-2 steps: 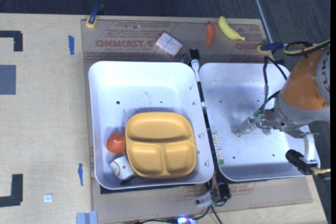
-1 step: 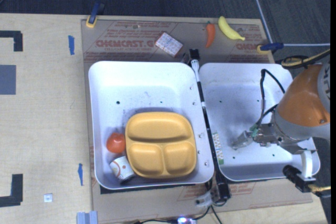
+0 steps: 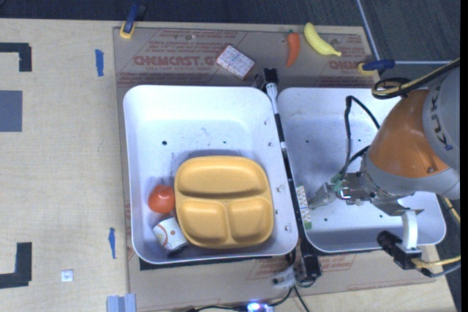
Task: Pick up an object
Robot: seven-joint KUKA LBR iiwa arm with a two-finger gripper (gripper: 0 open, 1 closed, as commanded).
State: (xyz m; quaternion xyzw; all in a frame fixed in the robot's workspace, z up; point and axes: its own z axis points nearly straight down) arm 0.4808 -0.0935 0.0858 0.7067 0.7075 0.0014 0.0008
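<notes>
A yellow three-compartment plate (image 3: 222,199) lies in the left bin (image 3: 146,113), covering most of its near half. An orange-red ball (image 3: 161,198) rests against the plate's left side. Just below it lies a small white and orange object (image 3: 169,232). My gripper (image 3: 323,193) hangs low over the near left part of the right bin (image 3: 314,113), close to the divider between the bins. The grey arm with its orange band (image 3: 406,146) hides the bin floor behind the gripper. I see nothing held at the gripper's tip.
Beyond the bins on the cardboard lie a yellow banana (image 3: 320,40), a red pepper (image 3: 292,48) and a small patterned block (image 3: 234,61). Blue clamps (image 3: 131,17) hold the board's corners. Black cables (image 3: 351,128) loop over the right bin.
</notes>
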